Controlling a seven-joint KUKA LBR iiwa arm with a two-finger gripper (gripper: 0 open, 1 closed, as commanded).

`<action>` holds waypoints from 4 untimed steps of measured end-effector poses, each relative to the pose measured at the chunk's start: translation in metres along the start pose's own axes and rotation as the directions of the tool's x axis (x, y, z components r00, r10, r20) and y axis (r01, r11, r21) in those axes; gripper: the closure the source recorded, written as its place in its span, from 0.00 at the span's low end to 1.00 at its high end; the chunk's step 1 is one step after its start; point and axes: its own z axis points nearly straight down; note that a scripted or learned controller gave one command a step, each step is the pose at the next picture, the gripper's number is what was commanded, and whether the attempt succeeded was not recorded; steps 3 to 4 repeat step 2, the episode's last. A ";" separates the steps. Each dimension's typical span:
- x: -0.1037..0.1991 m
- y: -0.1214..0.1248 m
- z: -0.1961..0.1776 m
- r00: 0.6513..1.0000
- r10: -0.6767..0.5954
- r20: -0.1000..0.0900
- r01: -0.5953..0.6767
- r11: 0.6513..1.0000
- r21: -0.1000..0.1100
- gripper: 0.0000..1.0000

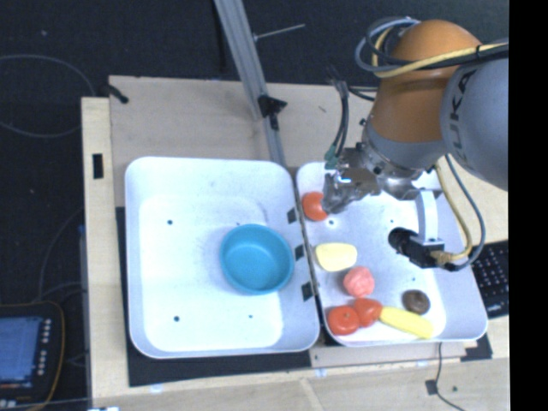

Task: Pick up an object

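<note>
1. Nearest the camera is the orange-banded arm [428,84], filling the upper right of the frame; its gripper [340,193] hangs low over the upper left corner of the right bin [454,268].
2. Whether the gripper is released or clenched cannot be told from this angle.
3. Just left of the gripper tip, tight against the bin's left wall, sits a small orange-red object [313,205]; the two look close or touching, and little free room shows on the wall side.
4. Below the gripper lies a pale yellow piece [336,256], then a pink lump [359,280], both near the left wall.
5. Along the bin's lower edge are a red tomato-like item [345,318], a yellow banana shape [408,322] and a small brown object [416,300].
6. Bare white floor shows in the middle of the right bin.
7. At centre frame, the left bin [171,195] holds a blue bowl [255,259], with wide open floor around it.
</note>
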 end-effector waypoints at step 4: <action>0.084 -0.030 0.015 1.000 0.002 0.003 -0.002 1.000 0.002 1.00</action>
